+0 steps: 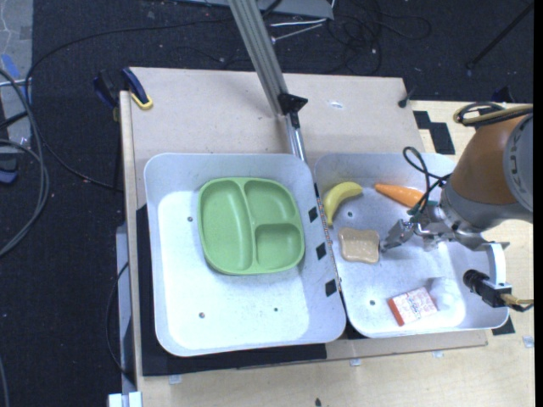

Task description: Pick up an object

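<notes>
The pincer [392, 242] hangs low in the right bin [441, 312], its tip just beside the toast [360, 246]. Whether it is wide or narrow I cannot tell; nothing shows between its tips, so I judge it holds nothing.

The likeliest failure is a slide. The toast lies flat and thin on the smooth bin floor, and a closing from this angle could push it away from the pincer toward the bin's wall rather than lift it. The banana [340, 197] lies near, beyond the toast and up from the pincer; a shoved toast could knock against it. The carrot [399, 194] sits near the wrist on the far side and could be brushed by the arm as it turns.

The right bin holds four things: toast at the pincer's tip, banana and carrot beyond it, and a red-and-white packet [414, 305] on its near side, well apart. The left bin [178, 312], well beyond the toast, holds a green divided plate [252, 225].
</notes>
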{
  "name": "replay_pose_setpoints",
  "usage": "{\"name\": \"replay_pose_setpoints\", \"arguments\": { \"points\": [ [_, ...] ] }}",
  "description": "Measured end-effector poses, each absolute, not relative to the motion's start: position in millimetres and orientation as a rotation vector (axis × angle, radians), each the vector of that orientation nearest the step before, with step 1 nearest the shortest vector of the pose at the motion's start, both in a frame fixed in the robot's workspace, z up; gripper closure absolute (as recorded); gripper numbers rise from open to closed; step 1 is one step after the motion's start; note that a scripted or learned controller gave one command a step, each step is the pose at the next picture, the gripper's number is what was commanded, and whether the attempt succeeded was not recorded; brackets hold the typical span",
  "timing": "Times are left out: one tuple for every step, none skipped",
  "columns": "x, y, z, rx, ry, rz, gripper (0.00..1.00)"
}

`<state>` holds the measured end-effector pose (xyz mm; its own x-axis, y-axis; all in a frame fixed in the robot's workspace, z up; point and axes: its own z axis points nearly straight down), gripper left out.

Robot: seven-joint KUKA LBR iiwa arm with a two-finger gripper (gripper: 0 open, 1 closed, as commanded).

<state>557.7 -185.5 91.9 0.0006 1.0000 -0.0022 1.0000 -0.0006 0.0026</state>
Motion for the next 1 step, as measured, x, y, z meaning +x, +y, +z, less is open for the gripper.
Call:
{"name": "replay_pose_setpoints", "arguments": {
  "points": [
    [558.9,-185.9,104.5,2.217,2.216,0.003,1.0]
  ]
}}
